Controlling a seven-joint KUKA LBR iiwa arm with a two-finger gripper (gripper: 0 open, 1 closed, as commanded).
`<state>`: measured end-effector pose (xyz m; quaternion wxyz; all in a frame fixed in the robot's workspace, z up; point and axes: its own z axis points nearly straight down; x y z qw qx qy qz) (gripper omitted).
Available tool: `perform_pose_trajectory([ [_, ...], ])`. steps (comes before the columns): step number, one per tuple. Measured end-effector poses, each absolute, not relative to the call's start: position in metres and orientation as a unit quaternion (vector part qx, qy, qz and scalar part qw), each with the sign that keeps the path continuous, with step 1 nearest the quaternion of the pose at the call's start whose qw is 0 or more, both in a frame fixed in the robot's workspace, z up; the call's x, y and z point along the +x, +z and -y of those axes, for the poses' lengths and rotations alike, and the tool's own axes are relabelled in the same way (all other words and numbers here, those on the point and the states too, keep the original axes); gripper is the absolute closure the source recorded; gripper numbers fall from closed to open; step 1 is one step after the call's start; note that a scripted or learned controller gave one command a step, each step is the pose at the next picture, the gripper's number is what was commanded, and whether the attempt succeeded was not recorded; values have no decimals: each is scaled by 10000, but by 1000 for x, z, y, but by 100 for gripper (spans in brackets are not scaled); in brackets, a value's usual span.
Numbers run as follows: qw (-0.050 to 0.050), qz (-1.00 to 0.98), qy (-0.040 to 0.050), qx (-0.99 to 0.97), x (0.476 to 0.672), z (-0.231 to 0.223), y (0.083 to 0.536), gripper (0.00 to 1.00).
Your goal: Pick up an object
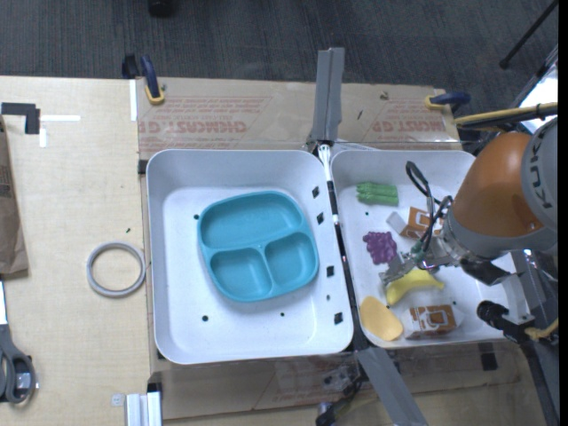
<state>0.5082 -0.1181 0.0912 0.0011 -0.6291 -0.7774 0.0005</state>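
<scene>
Hovering low in the right bin [461,162], the gripper [410,264] touches the banana [413,285] beside the grapes [381,247]; its grip cannot be told.

Dark grey carpet [266,16] is covering the floor beyond the bench. A light wooden benchtop [71,202] is occupying the left, with a brown cardboard sheet [231,114] lying under the bins. A roll of tape [116,268] is resting on the wood; scissors [16,371] are lying near the lower left corner.
</scene>
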Motion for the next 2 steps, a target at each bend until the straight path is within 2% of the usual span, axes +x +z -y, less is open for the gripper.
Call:
perform_pose_trajectory([
  [1, 0, 7501, 6, -6613, 586, 101, 91, 0],
  [2, -1, 6972, 8, -7169, 576, 119, 154, 0],
])
